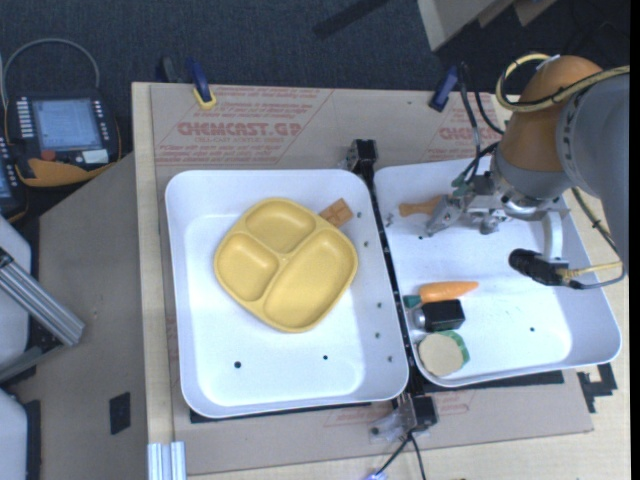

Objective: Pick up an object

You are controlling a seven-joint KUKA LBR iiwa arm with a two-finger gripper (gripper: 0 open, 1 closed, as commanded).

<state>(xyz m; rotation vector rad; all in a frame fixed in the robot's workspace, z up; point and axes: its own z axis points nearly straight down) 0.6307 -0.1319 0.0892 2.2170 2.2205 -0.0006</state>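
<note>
My gripper (447,214) is low over the far part of the right bin (590,343), pointing left. Just left of its tip lies a small brown piece (414,208); I cannot tell whether they touch. Nearer the front of that bin lie an orange carrot (449,290), a black block (442,315) and a round beige disc with a green rim (442,353), close together by the left wall. The left bin (200,348) holds a yellow divided plate (287,263) with a small brown block (336,212) at its far right edge.
A black plug on a yellow cable (537,266) hangs from the arm over the right bin's middle. The grey arm with its orange band (545,118) covers the bin's far right corner. A divider with clamps (380,258) separates the bins.
</note>
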